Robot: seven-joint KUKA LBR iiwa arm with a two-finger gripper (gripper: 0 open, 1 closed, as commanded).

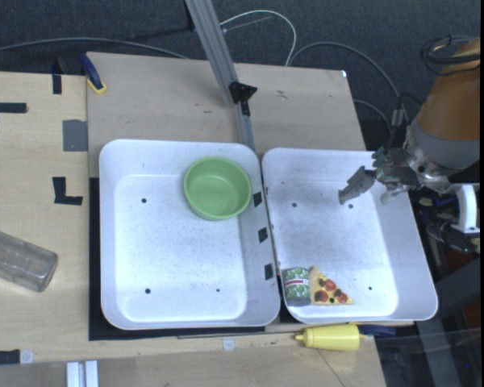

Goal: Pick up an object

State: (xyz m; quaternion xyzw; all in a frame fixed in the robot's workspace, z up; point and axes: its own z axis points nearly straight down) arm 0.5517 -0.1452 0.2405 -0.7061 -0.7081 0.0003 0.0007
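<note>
The gripper (369, 182) hangs over the upper right part of the right bin (403, 240), and nothing shows between its fingers; whether the jaws stand wide or narrow I cannot tell, since that part is small and blurred. A toy pizza slice (329, 289) lies beside a small green packet (297, 285) in that bin's near left corner. A green bowl (218, 188) sits in the left bin (129, 240). A yellow bottle (332, 337) lies on the bench just below the right bin.

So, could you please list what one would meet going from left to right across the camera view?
Clear plastic container → green bowl → pizza-slice toy → gripper → orange band.
</note>
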